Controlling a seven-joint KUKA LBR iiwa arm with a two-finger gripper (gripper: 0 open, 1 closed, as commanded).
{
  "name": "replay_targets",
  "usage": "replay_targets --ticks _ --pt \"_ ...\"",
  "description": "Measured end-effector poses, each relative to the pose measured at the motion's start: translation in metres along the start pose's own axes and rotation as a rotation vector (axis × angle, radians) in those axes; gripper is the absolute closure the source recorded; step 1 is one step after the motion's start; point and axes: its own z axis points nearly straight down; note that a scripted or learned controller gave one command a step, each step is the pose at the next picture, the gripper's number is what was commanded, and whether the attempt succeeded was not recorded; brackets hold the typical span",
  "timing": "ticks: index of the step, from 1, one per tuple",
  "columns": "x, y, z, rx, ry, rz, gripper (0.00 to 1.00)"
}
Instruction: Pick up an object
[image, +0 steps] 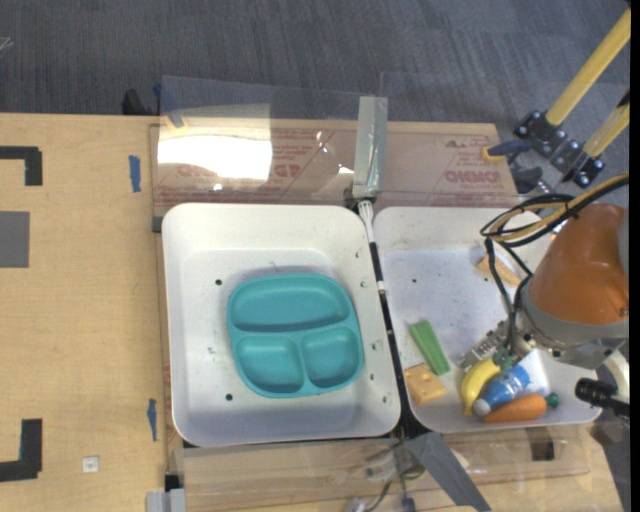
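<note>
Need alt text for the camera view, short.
The grey arm with an orange band reaches down into the right bin over a clutter of a banana, bottle and carrot. A green block lies nearby; the left bin holds a teal divided plate.

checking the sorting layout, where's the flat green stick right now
The flat green stick lies in the right white bin, near its left wall, just above the yellow cheese wedge.

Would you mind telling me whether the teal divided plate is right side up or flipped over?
Right side up: the teal divided plate lies flat in the left bin, its three recessed compartments facing upward.
</note>
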Motion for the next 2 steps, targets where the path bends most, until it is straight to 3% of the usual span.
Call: replay_targets --ticks 1,2 --pt "-0.010 0.041 0.001 0.005 0.002 0.431 1.00" --pt "0.020 0.010 0.000 0.000 0.000 0.214 1.00"
